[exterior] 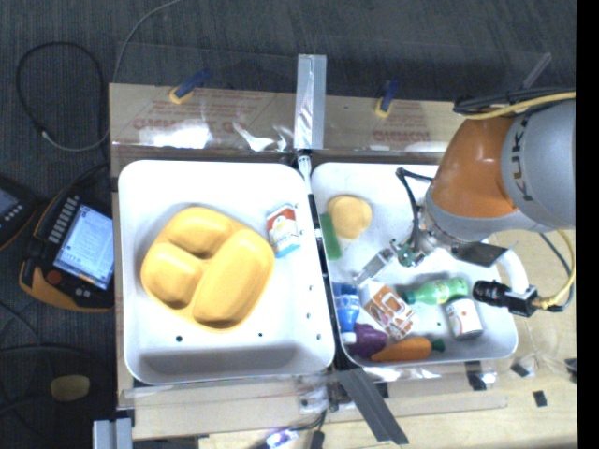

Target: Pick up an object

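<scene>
Both bins point(131, 251) are white. The bread-shaped lump point(206, 265) is yellow, the bottle point(432, 293) green, the carrot point(407, 349) orange, the arm's band point(473, 171) orange.

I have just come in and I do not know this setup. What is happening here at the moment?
A grey KUKA arm with an orange band reaches into the right bin, its gripper low over the bin floor. Nothing shows between its fingers. Near it lie a green bottle, a snack packet, a carrot and a round yellow piece. The left bin holds a big yellow cushion-like thing and a small carton.
</scene>
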Motion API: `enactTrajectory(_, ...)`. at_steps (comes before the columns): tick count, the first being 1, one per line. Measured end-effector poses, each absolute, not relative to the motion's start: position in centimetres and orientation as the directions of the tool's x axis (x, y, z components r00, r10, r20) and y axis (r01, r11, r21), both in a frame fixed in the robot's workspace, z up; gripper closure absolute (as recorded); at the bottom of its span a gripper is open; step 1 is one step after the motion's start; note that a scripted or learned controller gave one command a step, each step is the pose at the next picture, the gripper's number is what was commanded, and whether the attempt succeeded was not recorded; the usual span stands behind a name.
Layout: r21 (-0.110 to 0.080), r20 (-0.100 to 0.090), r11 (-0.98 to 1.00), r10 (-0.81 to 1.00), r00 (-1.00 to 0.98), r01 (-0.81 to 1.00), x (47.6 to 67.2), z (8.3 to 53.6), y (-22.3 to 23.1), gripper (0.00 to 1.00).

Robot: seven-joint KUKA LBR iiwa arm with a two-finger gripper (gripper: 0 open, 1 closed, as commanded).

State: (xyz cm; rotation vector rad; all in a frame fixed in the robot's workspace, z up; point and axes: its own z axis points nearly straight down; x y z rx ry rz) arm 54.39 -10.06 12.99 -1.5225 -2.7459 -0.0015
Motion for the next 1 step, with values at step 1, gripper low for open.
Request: enactTrajectory(1, 0.017, -0.01, 0.499, 0.866, -0.499, 0.866, 50.2, 9.13, -11.76, 0.0)
